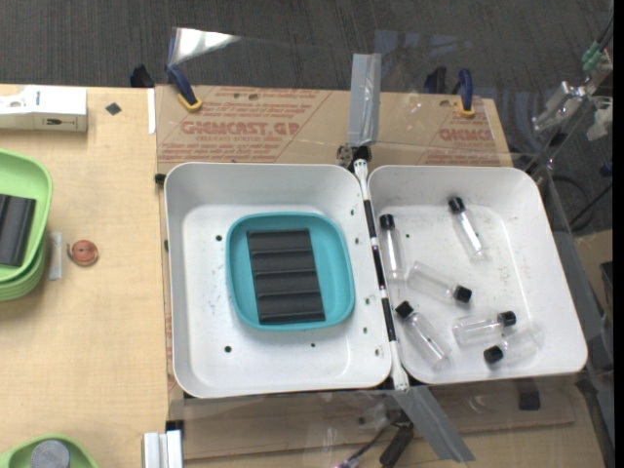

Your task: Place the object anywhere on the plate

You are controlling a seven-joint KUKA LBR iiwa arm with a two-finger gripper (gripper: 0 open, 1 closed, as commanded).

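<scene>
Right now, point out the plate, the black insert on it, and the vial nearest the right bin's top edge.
Plate [238,261]: camera view, left teal rim.
Insert [285,276]: camera view, centre.
Vial [466,226]: camera view, clear body.

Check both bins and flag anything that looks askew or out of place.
Nothing looks damaged or spilled. The vials lie scattered on their sides in the right bin, pointing every way. The teal plate sits flat and centred in the left bin.

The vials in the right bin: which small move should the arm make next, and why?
Probably reach down over the vial at the back of the right bin. It lies apart from the others, so it looks easiest to grasp, and the teal plate in the left bin holds no vial yet.
</scene>
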